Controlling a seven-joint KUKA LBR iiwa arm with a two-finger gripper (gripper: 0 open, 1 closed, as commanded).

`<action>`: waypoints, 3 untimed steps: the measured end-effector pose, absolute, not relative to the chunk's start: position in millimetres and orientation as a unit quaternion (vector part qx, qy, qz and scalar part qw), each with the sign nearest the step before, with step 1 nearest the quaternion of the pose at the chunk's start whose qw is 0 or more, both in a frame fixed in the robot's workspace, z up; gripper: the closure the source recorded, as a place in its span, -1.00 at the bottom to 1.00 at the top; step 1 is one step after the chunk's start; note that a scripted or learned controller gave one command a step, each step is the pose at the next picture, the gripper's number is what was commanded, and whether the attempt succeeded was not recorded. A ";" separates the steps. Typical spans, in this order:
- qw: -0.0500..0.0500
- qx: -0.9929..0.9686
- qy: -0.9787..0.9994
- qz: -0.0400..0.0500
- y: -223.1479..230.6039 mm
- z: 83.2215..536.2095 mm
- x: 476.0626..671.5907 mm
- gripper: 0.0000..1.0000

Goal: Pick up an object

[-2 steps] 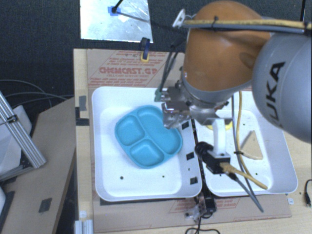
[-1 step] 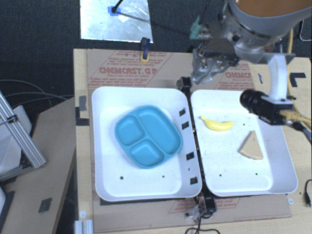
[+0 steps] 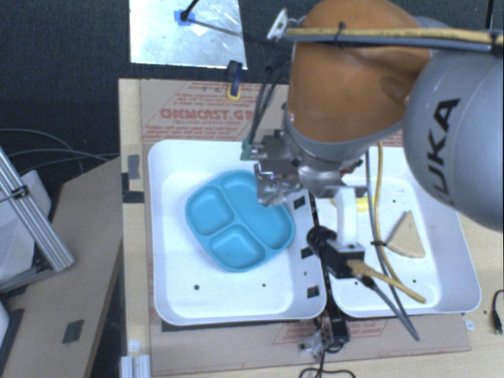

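Grey arm (image 3: 457, 124), orange band (image 3: 354, 69), yellow cable (image 3: 376, 203).

Bright, even overhead light; soft shadows, glare on the foil sheet (image 3: 187, 20), slightly grainy focus.

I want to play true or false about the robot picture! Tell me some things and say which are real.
1. The blue plate lies in the left bin. True.
2. The blue plate is one big bowl with no parts. False: it has three compartments.
3. A tan triangle piece lies in the right bin. True.
4. The arm hangs over the right bin's far corner. False: its gripper is above the blue plate's right edge.
5. The blue plate is upside down. False: its hollows face up.
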State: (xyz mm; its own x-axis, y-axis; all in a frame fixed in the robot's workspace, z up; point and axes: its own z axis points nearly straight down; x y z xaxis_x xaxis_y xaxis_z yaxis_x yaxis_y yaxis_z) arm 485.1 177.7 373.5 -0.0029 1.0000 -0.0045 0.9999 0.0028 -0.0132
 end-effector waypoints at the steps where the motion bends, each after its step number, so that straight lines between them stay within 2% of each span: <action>1: -0.002 -0.709 -0.706 -0.003 123.9 429.0 487.4 1.00; 2: -0.002 -0.707 -0.707 -0.003 109.2 472.6 486.9 1.00; 3: 0.001 -0.704 -0.710 0.001 159.1 422.2 486.0 1.00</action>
